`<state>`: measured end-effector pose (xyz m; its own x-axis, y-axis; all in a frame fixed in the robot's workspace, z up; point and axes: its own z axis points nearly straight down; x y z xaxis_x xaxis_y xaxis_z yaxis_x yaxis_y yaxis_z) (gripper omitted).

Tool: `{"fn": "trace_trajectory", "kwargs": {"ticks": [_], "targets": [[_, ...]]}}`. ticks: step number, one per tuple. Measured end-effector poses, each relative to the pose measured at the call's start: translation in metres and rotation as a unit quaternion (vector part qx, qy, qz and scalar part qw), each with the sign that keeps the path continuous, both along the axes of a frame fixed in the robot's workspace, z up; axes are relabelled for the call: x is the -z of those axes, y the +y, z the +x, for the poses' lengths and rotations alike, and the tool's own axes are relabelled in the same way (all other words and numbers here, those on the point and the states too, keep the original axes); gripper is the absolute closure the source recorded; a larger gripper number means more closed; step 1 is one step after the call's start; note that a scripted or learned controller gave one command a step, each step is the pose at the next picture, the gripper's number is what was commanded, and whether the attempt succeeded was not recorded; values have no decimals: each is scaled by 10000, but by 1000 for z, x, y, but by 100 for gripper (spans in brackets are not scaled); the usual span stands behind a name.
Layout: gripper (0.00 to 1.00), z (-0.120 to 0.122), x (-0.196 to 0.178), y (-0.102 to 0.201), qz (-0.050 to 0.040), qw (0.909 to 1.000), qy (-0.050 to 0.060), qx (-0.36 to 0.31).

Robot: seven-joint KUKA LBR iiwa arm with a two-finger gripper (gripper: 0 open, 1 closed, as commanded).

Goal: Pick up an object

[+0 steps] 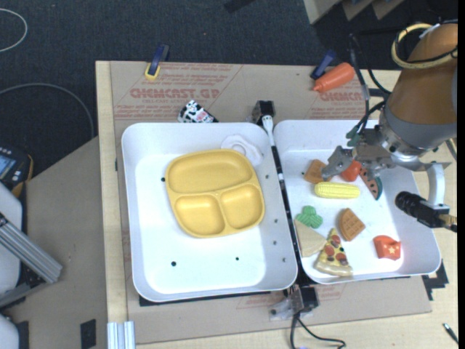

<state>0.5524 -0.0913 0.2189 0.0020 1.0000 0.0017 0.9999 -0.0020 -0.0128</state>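
The gripper (347,164) hangs low over the upper part of the right bin (421,264), and whether its fingers are open or closed cannot be told. A corn cob (337,190) lies just below it, a brown piece (314,171) just to its left, and a red piece (352,171) sits right at its tip. Nearer the front lie a pizza slice (333,254), a green piece (309,217) and a waffle (350,224). The left bin (145,253) holds a yellow divided plate (214,193).
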Motion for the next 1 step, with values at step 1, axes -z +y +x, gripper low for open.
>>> {"fn": "trace_trajectory", "kwargs": {"ticks": [1], "targets": [[0, 3, -7, 0, -8, 10000, -66, -12]]}}
